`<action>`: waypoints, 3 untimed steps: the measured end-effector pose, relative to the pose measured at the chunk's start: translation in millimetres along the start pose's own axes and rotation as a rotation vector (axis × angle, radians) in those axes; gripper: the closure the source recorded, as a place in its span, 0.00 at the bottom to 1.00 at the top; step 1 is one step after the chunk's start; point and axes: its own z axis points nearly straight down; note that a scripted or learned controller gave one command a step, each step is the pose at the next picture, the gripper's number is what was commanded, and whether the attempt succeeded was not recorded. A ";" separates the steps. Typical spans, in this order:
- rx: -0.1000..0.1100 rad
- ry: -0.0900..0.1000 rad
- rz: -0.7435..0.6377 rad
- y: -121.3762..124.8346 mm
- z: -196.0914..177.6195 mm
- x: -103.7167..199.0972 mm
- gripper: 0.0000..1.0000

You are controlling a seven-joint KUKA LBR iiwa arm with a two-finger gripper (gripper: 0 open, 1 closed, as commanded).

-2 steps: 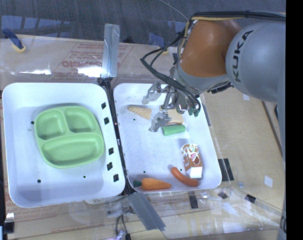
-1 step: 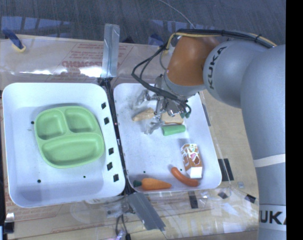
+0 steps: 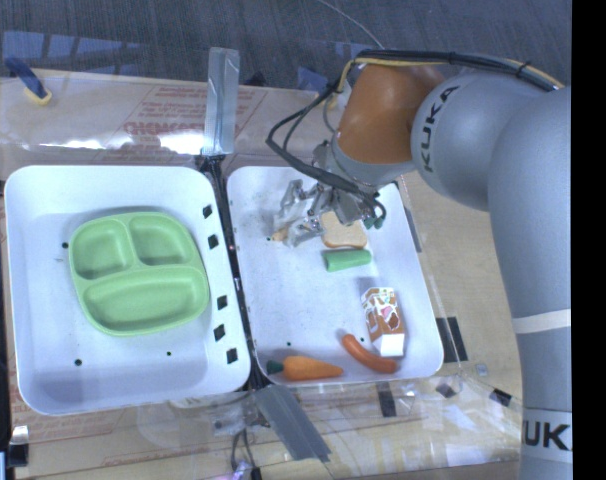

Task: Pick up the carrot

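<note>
Camera view shows you the hand [image 3: 301, 213] low over the far part of the right bin [image 3: 273, 298]; whether it is open or closed, you cannot tell. The carrot [image 3: 305, 369] lies well apart from the hand, against the bin's near wall. Just beside the hand sit a bread slice [image 3: 343, 234] and a green block [image 3: 346, 259].

Dark grey carpet [image 3: 133, 3] up top, a cardboard-brown bench [image 3: 103, 108] below it, shiny tape [image 3: 221, 103] strips catching the light
</note>
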 end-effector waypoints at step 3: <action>-0.015 0.006 -1.376 150.1 -85.9 -20.1 1.00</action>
